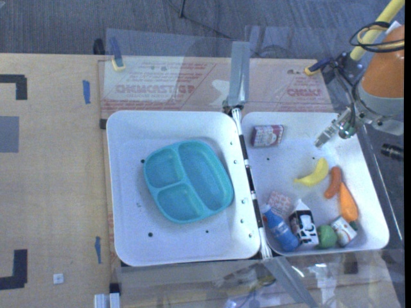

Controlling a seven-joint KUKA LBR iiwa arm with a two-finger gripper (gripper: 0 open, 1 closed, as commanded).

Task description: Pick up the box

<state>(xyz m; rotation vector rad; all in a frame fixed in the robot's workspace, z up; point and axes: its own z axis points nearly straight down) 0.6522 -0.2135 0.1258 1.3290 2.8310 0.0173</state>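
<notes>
The box (303, 227), black and white, stands wedged in the clutter at the lower right of the frame, between a blue bottle (280, 230) and a green ball (327, 235). A good grasp would drop straight down, avoiding both neighbours. The claw (325, 135) hovers upper right over the right bin (289, 153); whether it is released or clenched I cannot tell. Wooden table (51, 191), grey floor beyond.

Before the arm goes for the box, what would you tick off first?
1. Box in sight: ok, the box lies at the right bin's far left corner.
2. Top of box free: ok, nothing lies on it.
3. Room around it: ok, the banana and carrot lie apart from it.
4. Tool placed over box: not ok, the tool hovers to the box's right.
5. Tool open: cannot tell.
6. Box held: not ok.
</notes>
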